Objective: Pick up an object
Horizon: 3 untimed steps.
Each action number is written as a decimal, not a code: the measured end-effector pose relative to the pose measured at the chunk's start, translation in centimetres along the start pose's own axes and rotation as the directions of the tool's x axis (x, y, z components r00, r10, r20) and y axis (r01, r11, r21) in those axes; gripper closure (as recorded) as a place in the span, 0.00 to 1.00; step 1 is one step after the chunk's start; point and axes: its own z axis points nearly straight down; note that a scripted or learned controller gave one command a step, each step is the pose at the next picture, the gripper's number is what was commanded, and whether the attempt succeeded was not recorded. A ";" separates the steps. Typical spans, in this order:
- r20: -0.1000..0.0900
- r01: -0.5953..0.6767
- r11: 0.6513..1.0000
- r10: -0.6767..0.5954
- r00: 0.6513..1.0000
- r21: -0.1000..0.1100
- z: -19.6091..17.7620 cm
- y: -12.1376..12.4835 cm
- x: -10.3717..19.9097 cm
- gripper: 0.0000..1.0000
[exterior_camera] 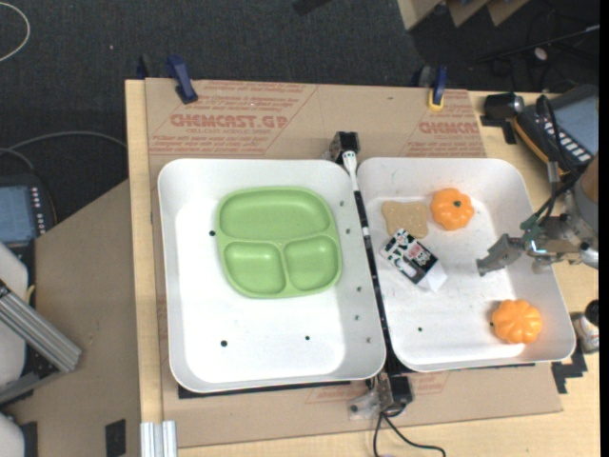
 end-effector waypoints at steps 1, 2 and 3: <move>0.000 -0.005 1.000 0.005 1.000 0.003 13.5 -1.0 -3.7 0.00; 0.003 -0.002 1.000 0.002 1.000 -0.005 11.9 -0.8 -3.5 1.00; 0.010 0.002 1.000 -0.002 1.000 -0.022 -12.8 2.7 -5.6 1.00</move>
